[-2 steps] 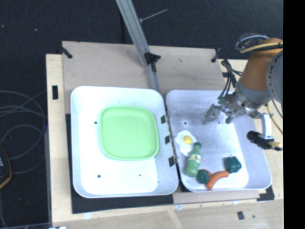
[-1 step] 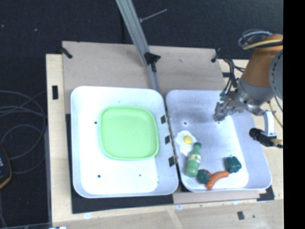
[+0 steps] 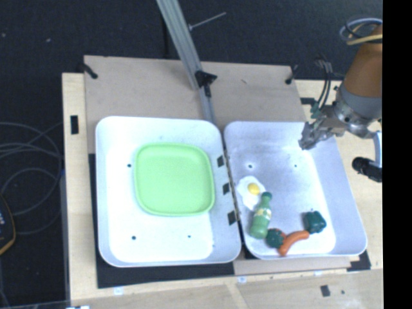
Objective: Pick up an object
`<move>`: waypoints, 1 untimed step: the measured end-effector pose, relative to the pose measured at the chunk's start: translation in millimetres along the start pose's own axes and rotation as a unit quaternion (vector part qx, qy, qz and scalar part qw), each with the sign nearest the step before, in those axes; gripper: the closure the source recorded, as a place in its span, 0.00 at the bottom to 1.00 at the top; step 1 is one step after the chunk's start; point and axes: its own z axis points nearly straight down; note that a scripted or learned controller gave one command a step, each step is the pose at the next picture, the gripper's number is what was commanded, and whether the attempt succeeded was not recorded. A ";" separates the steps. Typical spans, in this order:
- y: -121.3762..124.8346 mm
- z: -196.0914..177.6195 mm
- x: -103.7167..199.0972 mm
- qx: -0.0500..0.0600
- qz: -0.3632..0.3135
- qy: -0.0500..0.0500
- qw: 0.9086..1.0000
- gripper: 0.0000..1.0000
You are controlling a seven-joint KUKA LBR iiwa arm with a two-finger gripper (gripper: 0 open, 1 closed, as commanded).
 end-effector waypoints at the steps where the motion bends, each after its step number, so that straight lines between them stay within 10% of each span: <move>1: 1.0 -46.0 -0.8 0.001 0.000 0.000 1.000 1.00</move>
